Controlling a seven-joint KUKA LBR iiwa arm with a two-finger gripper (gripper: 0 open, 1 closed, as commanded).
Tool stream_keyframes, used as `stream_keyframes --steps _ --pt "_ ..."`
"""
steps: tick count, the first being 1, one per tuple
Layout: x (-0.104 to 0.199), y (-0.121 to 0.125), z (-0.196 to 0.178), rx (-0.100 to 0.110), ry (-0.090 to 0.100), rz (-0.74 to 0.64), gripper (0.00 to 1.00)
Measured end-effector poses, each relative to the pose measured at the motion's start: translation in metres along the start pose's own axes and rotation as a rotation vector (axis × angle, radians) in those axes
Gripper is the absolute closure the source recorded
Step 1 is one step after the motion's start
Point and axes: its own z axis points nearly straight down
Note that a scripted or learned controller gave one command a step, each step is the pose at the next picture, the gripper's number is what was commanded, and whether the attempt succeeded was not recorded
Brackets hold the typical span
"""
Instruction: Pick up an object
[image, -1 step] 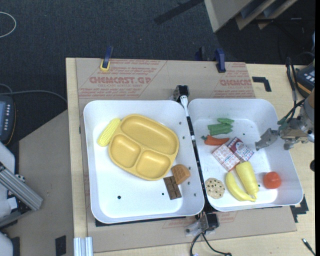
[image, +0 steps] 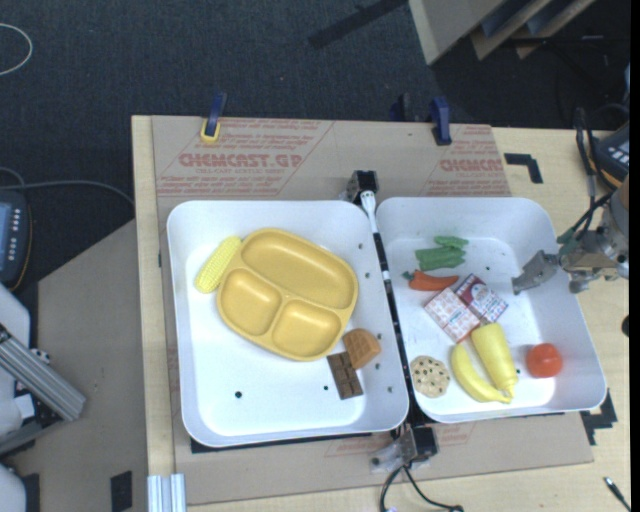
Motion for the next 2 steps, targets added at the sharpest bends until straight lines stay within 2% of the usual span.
stream_keyframes --steps 2 --pt "0.017 -0.001 0.097 0.005 0.003 -0.001 0.0"
